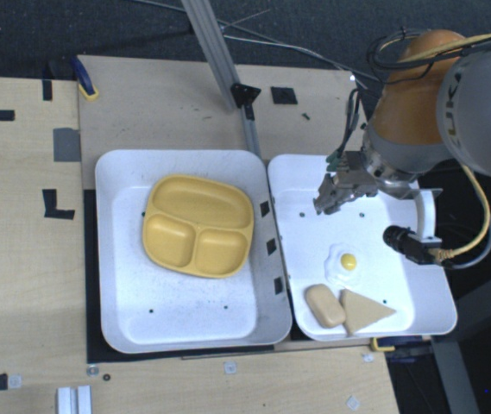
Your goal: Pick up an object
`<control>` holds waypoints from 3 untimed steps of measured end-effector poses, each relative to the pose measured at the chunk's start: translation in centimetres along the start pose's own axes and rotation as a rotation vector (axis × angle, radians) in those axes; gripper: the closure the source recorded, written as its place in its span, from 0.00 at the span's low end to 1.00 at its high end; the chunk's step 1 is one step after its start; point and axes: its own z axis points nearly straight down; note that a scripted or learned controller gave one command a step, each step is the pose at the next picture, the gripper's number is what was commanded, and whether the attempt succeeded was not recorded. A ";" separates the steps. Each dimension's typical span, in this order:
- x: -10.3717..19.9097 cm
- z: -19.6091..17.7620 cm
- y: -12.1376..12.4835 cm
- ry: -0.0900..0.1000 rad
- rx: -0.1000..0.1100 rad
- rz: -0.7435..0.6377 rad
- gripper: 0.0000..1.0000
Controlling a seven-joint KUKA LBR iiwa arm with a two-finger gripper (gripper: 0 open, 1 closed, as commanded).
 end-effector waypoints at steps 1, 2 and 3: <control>6.0 0.6 -0.1 -0.001 0.002 0.002 1.00; 10.2 1.4 1.1 -0.002 0.002 0.003 1.00; 15.4 2.5 1.6 -0.002 0.002 0.002 1.00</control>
